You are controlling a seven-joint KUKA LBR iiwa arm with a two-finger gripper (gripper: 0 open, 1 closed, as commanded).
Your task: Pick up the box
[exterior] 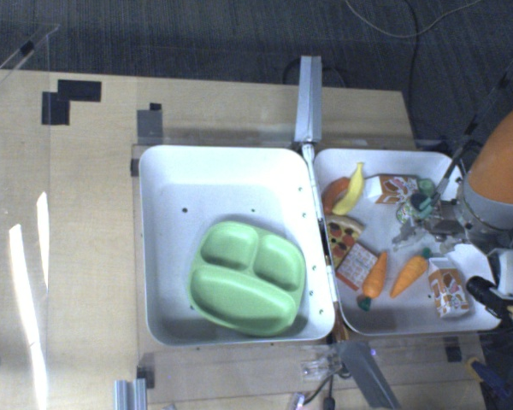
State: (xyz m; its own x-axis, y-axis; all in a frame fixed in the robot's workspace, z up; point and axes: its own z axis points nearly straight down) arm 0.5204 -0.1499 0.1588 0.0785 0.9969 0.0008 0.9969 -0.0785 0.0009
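I see the gripper [427,219] over the right white bin's [385,319] far-right area; small printed carton box [449,292] near its right edge, untouched.

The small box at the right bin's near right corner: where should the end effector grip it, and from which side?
Judging by its pose, the small box lies flat with its printed face up. Come straight down and pinch its two long sides across the narrow width. The carrot lies close on its left, so keep that finger tight to the box.
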